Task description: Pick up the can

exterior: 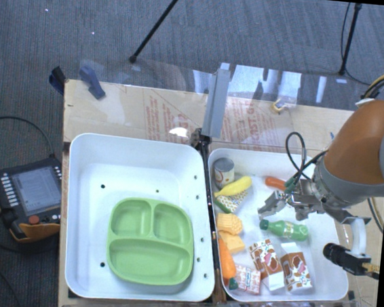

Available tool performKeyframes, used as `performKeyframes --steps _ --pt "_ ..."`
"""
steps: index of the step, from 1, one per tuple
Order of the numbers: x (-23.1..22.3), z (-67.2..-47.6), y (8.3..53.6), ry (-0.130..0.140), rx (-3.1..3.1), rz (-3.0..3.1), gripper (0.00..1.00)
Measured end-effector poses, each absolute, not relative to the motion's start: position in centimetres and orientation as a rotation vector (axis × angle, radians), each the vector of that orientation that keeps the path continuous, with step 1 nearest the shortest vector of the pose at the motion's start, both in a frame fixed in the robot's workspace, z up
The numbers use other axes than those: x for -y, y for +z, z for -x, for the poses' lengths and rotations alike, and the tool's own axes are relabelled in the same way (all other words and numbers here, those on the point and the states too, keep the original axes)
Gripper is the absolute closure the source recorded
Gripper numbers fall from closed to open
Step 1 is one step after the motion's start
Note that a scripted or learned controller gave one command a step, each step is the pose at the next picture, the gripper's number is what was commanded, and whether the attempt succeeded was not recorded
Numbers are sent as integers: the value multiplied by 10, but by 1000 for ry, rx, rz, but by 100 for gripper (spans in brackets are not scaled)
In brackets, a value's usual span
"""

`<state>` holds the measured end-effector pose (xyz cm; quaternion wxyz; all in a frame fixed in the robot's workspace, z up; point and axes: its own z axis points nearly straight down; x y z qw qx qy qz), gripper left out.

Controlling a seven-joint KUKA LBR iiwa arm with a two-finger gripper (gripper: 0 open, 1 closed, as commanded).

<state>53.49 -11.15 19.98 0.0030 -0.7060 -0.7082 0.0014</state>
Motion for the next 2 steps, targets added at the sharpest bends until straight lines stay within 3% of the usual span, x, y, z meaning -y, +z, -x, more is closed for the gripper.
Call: performKeyframes --steps 1,2 --pt "143 -522 86 2 2138 2295 0" --pt "129 -513 86 2 1951 2456 0"
